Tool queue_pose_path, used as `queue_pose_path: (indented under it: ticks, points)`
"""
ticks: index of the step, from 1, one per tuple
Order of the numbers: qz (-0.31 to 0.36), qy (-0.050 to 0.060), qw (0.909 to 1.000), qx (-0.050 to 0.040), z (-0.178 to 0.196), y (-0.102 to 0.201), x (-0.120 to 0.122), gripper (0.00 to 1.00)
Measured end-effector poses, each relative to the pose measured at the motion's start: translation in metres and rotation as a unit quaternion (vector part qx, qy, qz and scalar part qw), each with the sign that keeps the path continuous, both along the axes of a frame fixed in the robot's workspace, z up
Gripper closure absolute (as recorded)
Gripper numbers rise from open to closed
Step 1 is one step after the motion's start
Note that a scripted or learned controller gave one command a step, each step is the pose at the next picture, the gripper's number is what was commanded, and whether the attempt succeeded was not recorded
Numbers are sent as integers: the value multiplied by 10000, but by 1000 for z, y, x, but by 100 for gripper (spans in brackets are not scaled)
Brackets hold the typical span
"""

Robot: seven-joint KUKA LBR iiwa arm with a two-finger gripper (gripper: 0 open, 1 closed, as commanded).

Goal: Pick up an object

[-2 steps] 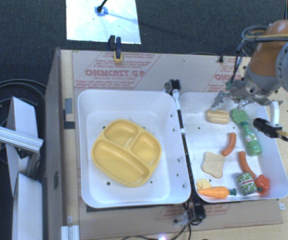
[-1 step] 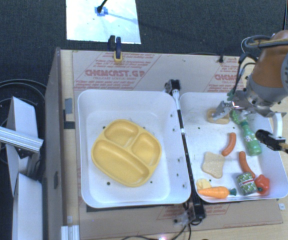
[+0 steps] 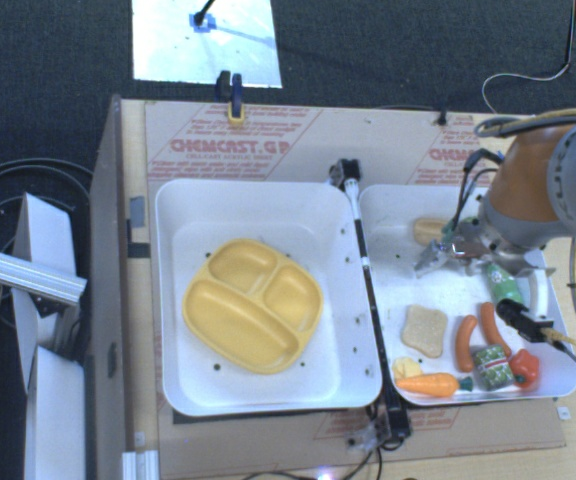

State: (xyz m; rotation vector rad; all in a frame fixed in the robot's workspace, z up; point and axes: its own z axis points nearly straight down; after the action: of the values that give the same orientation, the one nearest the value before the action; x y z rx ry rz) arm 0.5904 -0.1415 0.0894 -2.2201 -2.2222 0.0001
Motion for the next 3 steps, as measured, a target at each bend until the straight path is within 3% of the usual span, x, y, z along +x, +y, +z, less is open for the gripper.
queue_pose_path:
  ticks: [1,2,3]
  points:
    - [17,-20,10000,-3,-4,7,77,0]
    - [31,-33,10000,-10,7,7,78,100]
    - [25,-28,10000,5,97,88,26,100]
